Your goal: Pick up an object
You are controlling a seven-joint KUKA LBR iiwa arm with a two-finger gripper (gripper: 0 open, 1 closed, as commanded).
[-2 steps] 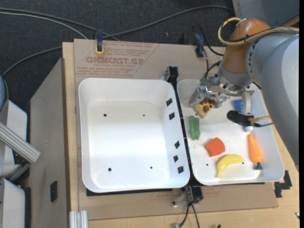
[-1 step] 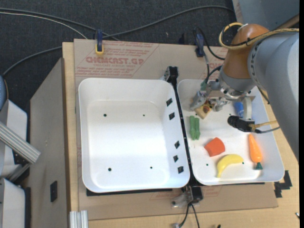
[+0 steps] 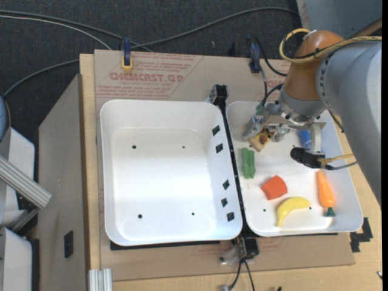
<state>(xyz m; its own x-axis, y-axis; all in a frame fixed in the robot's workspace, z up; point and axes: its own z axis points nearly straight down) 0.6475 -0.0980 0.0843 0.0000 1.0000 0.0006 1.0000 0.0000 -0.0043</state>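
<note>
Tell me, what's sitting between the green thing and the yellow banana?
The orange-red block sits between the green piece and the banana, seen from the overhead camera view.

Red print "CHEMCAST GP" on brown board (image 3: 151, 74) behind bins; smaller lines unreadable.

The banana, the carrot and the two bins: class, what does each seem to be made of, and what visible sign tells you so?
Banana: probably moulded plastic; even yellow, smooth, toy-like shape.
Carrot: likely plastic too; uniform orange body with a small green tip.
Left bin and right bin: apparently thin formed plastic; smooth white surface, rounded corners, soft sheen. The exact material cannot be confirmed by sight.
</note>
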